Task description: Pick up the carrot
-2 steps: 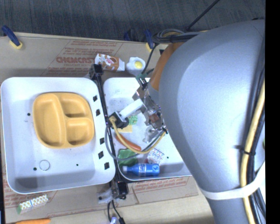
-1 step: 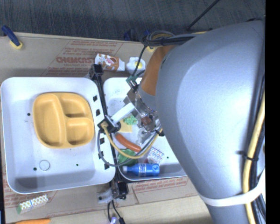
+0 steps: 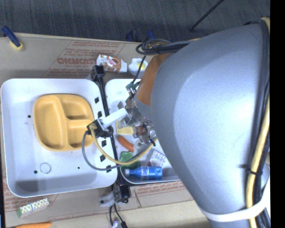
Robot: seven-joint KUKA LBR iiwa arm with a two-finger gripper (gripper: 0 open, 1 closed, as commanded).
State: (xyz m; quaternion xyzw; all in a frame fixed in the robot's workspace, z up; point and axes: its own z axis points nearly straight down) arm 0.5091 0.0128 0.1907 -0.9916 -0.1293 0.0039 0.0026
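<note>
Camera view: carrot (image 3: 125,142) lengthwise upper-left to lower-right.

– What lies beyond my bench (image 3: 61,51)?
– Dark grey carpet floor (image 3: 85,6) past its far edge. The bench's brown printed cardboard is evenly lit, and a blue clamp (image 3: 12,37) grips its far-left corner.

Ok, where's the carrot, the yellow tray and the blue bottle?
carrot (image 3: 125,142), camera view: middle of its orange body, in the right bin.
yellow tray (image 3: 61,121), camera view: the ridge between its compartments, in the left bin.
blue bottle (image 3: 146,173), camera view: middle of its body, lying near the right bin's lower edge.
</note>
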